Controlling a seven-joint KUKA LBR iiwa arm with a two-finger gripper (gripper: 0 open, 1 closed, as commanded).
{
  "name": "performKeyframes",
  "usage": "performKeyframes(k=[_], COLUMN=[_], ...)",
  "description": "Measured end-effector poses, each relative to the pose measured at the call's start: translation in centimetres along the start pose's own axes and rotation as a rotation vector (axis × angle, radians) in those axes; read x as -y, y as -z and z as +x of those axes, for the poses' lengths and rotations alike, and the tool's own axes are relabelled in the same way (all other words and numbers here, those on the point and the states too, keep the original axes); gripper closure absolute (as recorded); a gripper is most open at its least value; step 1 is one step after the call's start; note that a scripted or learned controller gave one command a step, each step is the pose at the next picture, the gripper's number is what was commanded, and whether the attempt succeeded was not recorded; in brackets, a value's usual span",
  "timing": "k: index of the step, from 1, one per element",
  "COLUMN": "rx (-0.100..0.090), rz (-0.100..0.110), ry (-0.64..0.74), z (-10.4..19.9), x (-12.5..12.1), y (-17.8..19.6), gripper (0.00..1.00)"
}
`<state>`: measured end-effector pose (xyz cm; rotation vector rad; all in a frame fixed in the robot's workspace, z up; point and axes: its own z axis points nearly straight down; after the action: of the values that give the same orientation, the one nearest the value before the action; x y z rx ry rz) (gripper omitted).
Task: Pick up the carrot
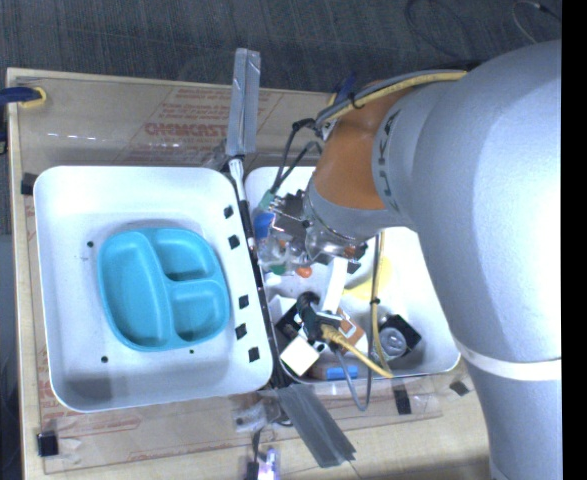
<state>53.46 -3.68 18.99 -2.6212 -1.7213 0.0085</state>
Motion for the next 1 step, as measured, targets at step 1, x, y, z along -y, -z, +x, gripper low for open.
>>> performKeyframes(k=[1], rx=[0.0], rz=[0.0], ry=[-0.001], z=[-0.03], x=[-0.01], y=[0.0], gripper=[0.0])
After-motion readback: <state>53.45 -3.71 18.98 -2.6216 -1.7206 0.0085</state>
